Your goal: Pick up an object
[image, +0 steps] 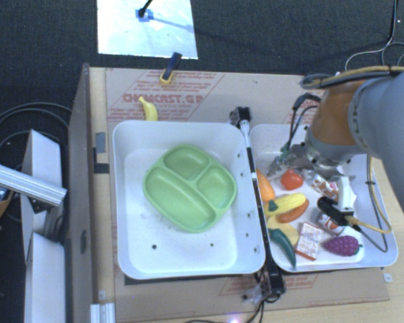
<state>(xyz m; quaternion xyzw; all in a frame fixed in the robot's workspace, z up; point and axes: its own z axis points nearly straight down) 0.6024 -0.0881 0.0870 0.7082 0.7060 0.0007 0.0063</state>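
The right bin (pixel 384 237) holds several toy foods. Among them are a red tomato (pixel 291 179), an orange carrot (pixel 264 186), a yellow corn cob (pixel 287 202), a green pepper (pixel 283 243), a red-and-white box (pixel 310 240) and purple grapes (pixel 342 245). My gripper (pixel 286 163) hangs low over the back left part of this bin, just above and beside the tomato. The grey arm with its orange band (pixel 337 116) hides the bin's back right area. Nothing is visibly held.
In the left bin (pixel 131 180) lies a green divided plate (pixel 190 187). A yellow banana (pixel 148 110) rests on the cardboard behind that bin, and a yellow-and-blue tool (pixel 170 69) lies further back. A ridge (pixel 250 173) separates the bins.
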